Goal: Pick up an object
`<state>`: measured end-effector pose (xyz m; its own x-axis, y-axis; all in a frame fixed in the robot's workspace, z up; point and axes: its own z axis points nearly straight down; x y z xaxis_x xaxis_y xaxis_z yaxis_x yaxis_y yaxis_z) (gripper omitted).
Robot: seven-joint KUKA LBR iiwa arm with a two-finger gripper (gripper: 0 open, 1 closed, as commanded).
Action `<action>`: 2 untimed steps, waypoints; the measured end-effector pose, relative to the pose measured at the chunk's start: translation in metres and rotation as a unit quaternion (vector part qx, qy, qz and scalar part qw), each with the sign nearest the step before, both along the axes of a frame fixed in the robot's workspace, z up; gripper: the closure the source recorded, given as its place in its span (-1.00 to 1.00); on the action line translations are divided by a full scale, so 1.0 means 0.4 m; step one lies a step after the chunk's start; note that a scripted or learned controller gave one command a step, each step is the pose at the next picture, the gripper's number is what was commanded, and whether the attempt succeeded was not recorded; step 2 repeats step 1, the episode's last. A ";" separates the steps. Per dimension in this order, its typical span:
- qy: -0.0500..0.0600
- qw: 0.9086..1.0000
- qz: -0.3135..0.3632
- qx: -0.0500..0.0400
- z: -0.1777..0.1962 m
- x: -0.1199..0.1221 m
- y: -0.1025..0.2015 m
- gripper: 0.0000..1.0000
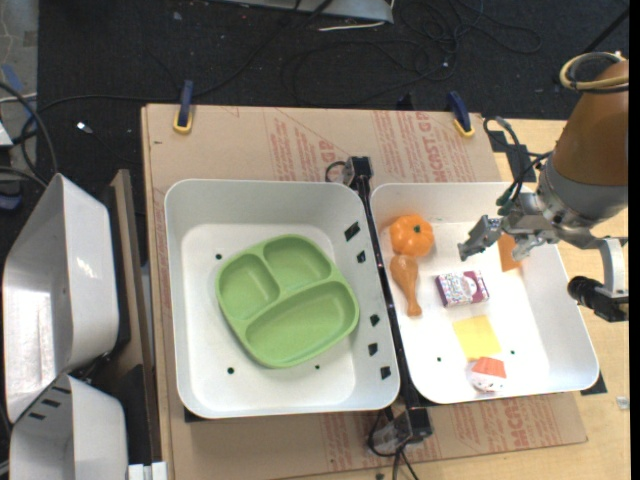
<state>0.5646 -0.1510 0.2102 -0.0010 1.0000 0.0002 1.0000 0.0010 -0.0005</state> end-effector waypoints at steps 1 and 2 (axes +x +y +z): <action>-0.003 1.000 -0.001 -0.002 -0.064 0.112 -0.117 -1.00; -0.003 1.000 -0.001 -0.002 -0.064 0.112 -0.117 -1.00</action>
